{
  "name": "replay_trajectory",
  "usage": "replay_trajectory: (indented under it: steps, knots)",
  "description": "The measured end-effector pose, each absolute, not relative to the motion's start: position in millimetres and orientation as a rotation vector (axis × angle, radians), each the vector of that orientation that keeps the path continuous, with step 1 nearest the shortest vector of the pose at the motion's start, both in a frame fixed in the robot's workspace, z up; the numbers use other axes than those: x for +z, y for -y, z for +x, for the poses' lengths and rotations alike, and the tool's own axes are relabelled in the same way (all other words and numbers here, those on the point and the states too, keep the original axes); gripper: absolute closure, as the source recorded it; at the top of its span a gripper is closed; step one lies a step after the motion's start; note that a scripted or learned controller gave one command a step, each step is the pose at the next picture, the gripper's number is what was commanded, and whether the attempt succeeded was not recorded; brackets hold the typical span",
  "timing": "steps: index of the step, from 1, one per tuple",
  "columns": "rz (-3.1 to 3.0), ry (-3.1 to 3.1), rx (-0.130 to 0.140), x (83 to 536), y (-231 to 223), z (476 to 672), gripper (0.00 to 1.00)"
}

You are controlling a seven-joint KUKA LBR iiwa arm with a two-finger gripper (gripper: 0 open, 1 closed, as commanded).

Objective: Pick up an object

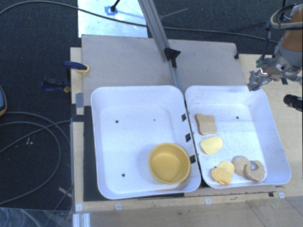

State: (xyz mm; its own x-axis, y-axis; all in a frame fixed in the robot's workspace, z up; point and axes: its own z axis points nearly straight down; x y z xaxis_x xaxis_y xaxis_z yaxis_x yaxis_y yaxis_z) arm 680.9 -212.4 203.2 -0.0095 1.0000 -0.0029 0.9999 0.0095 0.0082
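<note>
The right bin [265, 126] holds several small food-shaped pieces. A tan toast slice [206, 124] lies near its left wall. Below it sits a pale yellow oval piece [211, 145]. Along the front lie a ridged yellow piece [222, 172], a round beige cookie [240, 163] and a brown pretzel-like piece [255, 170]. A yellow bowl [169, 162] stands in the left bin [109, 126], at its front right. My gripper [256, 82] hangs over the back right corner of the right bin, well apart from every piece, with nothing seen in it.
A slanted metal pole [156, 27] with a black clamp crosses the bench behind the bins. Blue and yellow clamps [75, 67] grip the bench's left edge. Cables lie on the dark floor to the left.
</note>
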Motion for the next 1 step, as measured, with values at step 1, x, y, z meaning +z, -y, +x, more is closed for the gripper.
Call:
replay_trajectory:
  steps: [1]
  knots:
    - [2.206,-2.227,0.005,248.1,214.4,681.8,1.00]
